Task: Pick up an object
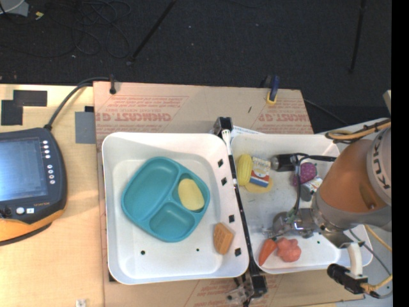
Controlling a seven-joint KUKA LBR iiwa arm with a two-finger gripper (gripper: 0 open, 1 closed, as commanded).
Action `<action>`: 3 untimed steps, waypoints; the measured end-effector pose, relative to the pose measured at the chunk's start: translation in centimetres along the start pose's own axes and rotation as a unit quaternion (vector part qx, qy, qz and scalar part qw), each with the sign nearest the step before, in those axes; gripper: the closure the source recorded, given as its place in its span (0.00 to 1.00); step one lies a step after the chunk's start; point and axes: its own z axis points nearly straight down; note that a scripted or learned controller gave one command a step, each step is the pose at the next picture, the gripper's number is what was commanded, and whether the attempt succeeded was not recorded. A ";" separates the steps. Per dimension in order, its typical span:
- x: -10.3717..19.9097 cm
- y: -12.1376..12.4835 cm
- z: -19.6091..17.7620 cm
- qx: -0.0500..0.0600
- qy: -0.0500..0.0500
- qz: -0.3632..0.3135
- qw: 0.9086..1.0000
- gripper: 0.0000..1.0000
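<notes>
Landmark = teal tray (153, 213), lying in left bin (121, 261)

Largest first:
- Cardboard sheet (192, 110) under both bins, reaching beyond tray's far side
- Left bin: holds tray, which fills most of its floor
- Right bin (252, 264): just right of tray's bin, walls touching along the black divider
- Arm (351, 184): well right of tray, over right bin's right half, orange band uppermost
- Pendant (29, 178): well left of tray, on bench, screen up
- Gripper (289, 222): right of tray, low over right bin floor near its front; fingers hard to read, cannot tell if spread or closed; nothing seen between them
- Yellow lump (191, 194): in tray's right compartment
- Waffle piece (223, 238): just off tray's front-right corner, on left bin floor
- Yellow bottle (245, 169): right of tray, past divider
- Red lump (289, 249): right of tray, right bin front, just below gripper
- Carrot (266, 251): touching red lump's left side
- Purple item (308, 171): far right of tray, near arm
</notes>
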 end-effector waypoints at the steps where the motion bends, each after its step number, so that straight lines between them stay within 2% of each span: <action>1: 0.0 0.0 0.0 0.000 0.000 0.000 1.000 0.00; 2: -0.5 2.0 0.0 0.000 0.000 -0.001 1.000 0.00; 3: -5.9 0.5 -0.1 0.000 -0.002 0.000 1.000 0.00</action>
